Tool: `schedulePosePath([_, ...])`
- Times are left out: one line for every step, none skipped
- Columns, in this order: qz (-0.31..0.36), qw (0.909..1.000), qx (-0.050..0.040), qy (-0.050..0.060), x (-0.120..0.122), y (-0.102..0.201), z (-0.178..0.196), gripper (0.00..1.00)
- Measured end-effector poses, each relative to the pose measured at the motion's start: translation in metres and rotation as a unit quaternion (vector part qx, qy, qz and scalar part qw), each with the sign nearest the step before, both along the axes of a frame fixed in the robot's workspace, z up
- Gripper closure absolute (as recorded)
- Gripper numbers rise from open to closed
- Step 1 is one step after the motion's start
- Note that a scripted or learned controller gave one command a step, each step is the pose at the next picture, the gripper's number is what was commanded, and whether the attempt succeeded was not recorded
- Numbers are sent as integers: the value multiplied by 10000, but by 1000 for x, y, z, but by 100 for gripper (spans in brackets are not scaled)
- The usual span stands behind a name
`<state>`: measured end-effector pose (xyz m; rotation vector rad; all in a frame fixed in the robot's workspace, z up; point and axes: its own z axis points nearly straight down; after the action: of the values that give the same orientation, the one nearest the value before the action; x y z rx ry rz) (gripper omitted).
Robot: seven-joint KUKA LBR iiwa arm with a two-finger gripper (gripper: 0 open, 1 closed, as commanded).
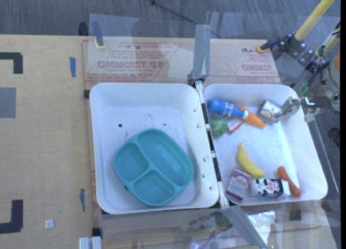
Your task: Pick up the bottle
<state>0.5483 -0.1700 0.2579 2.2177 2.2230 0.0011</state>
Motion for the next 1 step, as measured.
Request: schedulePosePath([491,9988,3,10,60,59,-92,0])
